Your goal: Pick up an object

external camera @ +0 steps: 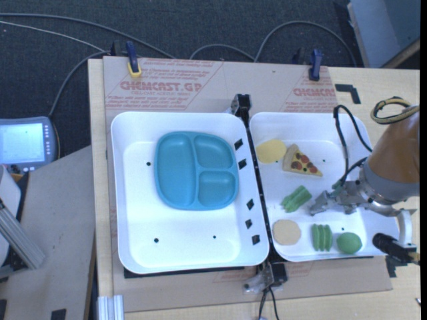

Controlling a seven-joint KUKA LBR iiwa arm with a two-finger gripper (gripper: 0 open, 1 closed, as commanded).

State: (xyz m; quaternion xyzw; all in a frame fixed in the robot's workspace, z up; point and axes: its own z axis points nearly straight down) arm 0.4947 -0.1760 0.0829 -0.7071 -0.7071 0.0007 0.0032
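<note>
1. The task names no single thing; the right shallow white bin (347,122) holds six small toy foods. Nearest the claw (320,204) is a light green ridged plastic vegetable piece (295,198), lying aslant near the bin's middle, just beside the claw's tip.
2. The claw reaches in from the surface's right edge and sits low over the right bin. Its fingertips are small and blurred, so I cannot tell whether they are spread or closed; nothing is seen between them.
3. Toward the bin's far edge lie a flat yellow round piece (270,151) and a triangular pizza slice with red spots (301,161), close together.
4. Along its near edge lie a tan round disc (287,231), a dark green ribbed piece (321,237) and a green ball-shaped piece (349,243), in a row.
5. The left shallow white bin (133,199) holds a blue plastic divided plate (196,170) with three compartments, toward its far side.
</note>
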